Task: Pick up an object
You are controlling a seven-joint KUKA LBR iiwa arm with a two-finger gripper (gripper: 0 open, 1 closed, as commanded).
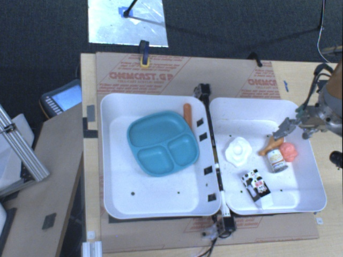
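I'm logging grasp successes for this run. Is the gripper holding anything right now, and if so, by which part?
Nothing is held. The gripper sits above the right bin, nothing between its fingers.

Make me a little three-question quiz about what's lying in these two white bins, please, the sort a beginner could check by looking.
1. True or false: the blue divided plate lies in the right bin.
2. Which item lies nearest the bench's front edge? A) the white fried-egg toy B) the black-and-white cow toy C) the pink toy
3. Fill in: the gripper reaches in over the ____ bin.

Key
1. False: it lies in the left bin, with an orange stick at its far edge.
2. B.
3. Right; it hangs above the orange piece and the small jar.
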